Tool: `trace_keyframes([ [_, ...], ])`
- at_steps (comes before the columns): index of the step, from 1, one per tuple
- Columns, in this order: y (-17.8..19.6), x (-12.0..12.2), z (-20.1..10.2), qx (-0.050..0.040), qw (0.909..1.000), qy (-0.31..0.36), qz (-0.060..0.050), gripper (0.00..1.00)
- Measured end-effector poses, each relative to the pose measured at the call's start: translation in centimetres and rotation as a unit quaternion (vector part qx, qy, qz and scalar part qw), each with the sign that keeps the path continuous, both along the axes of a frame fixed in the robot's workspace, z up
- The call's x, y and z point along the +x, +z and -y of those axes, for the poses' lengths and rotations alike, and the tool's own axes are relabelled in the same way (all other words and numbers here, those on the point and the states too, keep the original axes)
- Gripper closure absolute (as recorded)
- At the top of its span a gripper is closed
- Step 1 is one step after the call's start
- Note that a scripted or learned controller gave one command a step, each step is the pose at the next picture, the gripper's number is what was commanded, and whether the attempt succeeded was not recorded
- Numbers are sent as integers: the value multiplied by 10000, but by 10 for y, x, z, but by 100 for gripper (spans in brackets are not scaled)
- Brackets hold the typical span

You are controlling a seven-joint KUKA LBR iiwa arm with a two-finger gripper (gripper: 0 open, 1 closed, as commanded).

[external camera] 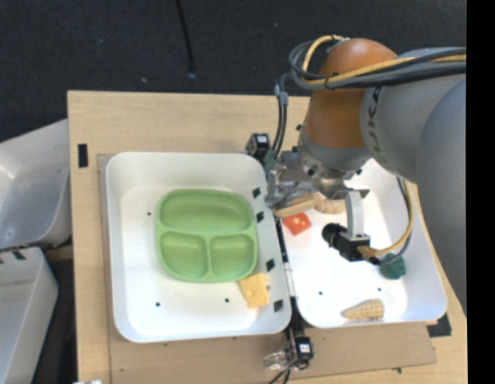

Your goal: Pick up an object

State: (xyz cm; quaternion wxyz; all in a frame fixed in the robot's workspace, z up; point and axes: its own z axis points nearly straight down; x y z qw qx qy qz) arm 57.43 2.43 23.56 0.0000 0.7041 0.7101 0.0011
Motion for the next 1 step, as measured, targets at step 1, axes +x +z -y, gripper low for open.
trace_keyframes([
  [1, -4, -8, -59, -2, 10000, -3, -11, 100],
])
